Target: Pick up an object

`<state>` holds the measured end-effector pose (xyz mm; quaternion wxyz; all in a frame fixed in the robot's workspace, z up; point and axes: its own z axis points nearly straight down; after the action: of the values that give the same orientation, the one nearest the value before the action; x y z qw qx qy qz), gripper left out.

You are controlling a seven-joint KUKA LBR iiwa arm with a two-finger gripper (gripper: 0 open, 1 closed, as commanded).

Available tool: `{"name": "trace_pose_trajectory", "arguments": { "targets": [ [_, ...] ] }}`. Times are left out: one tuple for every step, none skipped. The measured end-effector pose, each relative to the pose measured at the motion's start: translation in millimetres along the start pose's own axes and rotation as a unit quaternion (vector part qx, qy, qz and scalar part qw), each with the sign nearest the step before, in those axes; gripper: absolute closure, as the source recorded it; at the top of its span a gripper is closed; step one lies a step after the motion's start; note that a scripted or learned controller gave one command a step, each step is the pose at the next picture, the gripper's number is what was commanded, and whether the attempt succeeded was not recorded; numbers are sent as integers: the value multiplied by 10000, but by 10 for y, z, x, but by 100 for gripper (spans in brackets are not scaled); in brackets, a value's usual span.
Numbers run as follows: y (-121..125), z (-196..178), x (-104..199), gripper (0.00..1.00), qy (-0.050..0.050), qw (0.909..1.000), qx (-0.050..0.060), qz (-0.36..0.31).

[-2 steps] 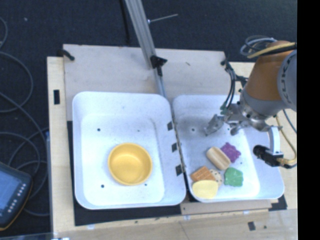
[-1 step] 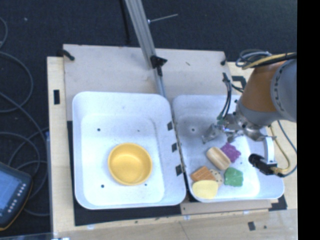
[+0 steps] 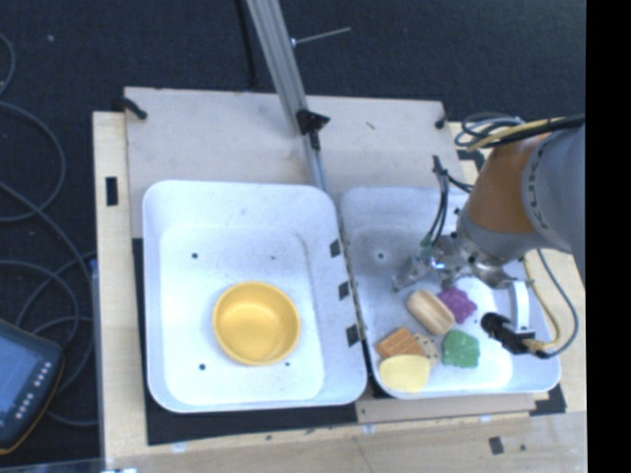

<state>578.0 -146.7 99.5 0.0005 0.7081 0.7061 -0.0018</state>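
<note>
Nearest the camera in the right bin, a cluster is lying along the front edge: a yellow piece, an orange waffle touching it from behind, and a green piece just beside them. A little further back a tan bun is resting with a purple piece against its right side. My gripper is hovering just behind the bun, low over the bin floor; whether it is parted or closed I cannot tell from this slant. I am judging the bun the best target, since its left side is lying free. To do this well I should be coming straight down over its middle, straddling its short width, keeping clear of the purple piece so I am not nudging it, and closing only once I am low around the bun. Further left, a yellow bowl is sitting alone in the left bin, well apart on the surface.
</note>
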Motion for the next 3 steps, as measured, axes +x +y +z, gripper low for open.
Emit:
{"name": "trace_pose_trajectory", "arguments": {
  "targets": [
    [17,-128,-2,100,8,10000,-34,26],
    [32,-563,11,100,16,10000,-37,-15],
    [-47,-1091,-30,100,11,10000,-47,-5]
  ]
}}
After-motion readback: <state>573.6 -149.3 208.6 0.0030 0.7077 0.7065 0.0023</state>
